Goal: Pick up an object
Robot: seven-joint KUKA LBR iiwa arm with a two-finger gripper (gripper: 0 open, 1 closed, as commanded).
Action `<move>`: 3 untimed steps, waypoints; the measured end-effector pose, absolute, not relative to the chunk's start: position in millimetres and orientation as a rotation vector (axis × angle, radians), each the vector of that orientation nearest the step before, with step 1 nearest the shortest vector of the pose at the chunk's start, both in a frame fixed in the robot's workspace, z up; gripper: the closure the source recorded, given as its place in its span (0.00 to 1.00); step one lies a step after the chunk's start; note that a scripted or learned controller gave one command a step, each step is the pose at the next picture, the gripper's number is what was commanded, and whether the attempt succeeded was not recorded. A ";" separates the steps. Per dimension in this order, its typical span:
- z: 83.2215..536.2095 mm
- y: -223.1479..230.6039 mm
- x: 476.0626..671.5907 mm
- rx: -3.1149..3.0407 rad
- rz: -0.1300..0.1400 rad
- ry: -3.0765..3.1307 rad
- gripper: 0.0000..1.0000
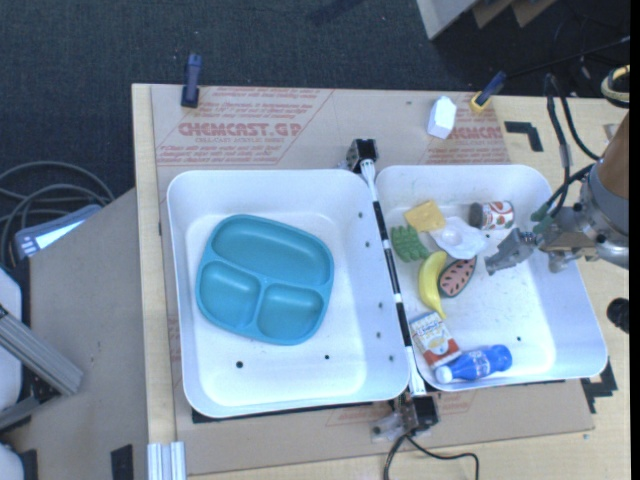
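The right bin [560, 313] holds several small items. A yellow banana [431, 281] lies near its left wall, with a watermelon slice [458, 277] beside it. Above them are a green toy [407, 243], a yellow block [425, 216], a white cup-like piece [459, 236] and a small red-and-white can [495, 214]. A blue bottle [475, 363] and a red-and-white carton [434, 335] lie at the bin's front. My gripper [506, 252] hangs over the bin's middle, just right of the watermelon slice and below the can. Nothing shows between its fingers.
The left bin [200, 368] holds a blue divided plate [265, 279]. A black clamp [362, 153] sits where the bins meet at the back. On the bench behind lie a white block [441, 118] and a blue clip [191, 78]. Cables [570, 133] run at right.
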State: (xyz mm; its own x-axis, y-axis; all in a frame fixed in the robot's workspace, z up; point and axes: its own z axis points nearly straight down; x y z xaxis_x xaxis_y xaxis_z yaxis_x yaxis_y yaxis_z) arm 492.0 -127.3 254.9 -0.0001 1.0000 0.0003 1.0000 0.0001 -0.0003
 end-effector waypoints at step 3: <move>121.7 -111.8 533.6 -2.224 -0.001 -2.220 0.00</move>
